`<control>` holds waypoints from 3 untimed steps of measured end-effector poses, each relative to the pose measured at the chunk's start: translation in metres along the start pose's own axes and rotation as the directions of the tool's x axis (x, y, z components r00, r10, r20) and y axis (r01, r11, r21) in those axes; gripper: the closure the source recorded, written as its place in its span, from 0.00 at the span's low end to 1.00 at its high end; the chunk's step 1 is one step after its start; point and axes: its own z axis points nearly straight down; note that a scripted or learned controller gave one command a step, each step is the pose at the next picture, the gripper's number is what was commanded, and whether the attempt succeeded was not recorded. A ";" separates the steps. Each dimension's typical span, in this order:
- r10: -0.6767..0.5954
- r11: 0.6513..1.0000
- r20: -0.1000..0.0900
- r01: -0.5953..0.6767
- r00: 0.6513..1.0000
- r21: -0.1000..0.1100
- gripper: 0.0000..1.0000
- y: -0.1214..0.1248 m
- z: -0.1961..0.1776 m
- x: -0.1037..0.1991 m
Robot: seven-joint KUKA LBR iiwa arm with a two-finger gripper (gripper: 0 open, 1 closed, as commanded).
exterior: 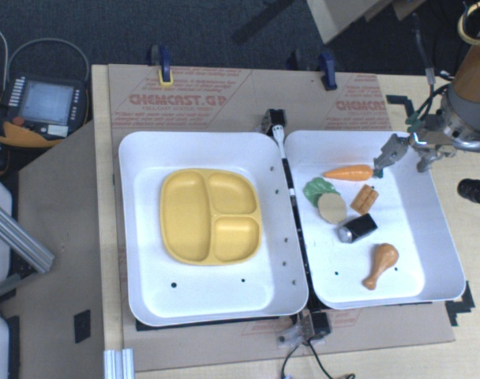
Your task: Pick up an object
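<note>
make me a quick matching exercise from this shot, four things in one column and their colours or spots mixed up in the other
Things:
1. carrot
2. drumstick
3. divided plate
4. hand

Descriptions:
A. yellow, in the left bin
B. brown, nearest the front edge of the right bin
C. orange, lying along the far part of the right bin
D. over the right bin's far right corner, beside the carrot's tip

Pairs: 1-C, 2-B, 3-A, 4-D
</note>
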 end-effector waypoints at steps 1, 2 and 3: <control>0.000 1.000 -0.001 0.000 1.000 0.003 0.00 0.002 0.067 0.001; -0.002 1.000 -0.002 0.002 1.000 0.002 0.00 0.005 0.121 0.011; -0.001 1.000 0.001 0.001 1.000 -0.003 1.00 0.006 0.109 0.009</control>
